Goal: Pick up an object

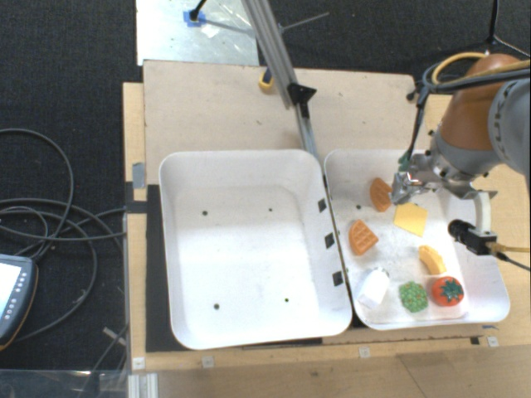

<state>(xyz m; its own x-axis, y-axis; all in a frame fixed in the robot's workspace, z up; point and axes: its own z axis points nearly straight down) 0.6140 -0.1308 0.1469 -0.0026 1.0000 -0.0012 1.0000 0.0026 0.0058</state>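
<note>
Claw (pixel 404 191) is low in the right bin (pixel 498 305), at about 12 o'clock of that bin's contents, sitting between the orange round piece (pixel 380 194) at its 9 o'clock and the yellow cheese wedge (pixel 411 219) at its 6 o'clock. Can't tell from this angle whether it's spread or pressed together, the wrist hides the tips, and nothing visibly sits in it. No object is up yet; every candidate lies on the bin floor. Risks as I read them: the claw is parked in the gap between two items, so a close here could nip an edge of either or just shove one aside and come up with nothing. The cheese wedge looks flat and thin, likely to slide under the tips. The waffle piece (pixel 362 238) at 7 o'clock is apart, less likely to be disturbed. The white item (pixel 374 288), green piece (pixel 412 296), tomato (pixel 448 291) and yellow chunk (pixel 431 260) cluster at the bin's 6 o'clock, well apart from the claw. Left bin (pixel 249 164) holds no target.
</note>
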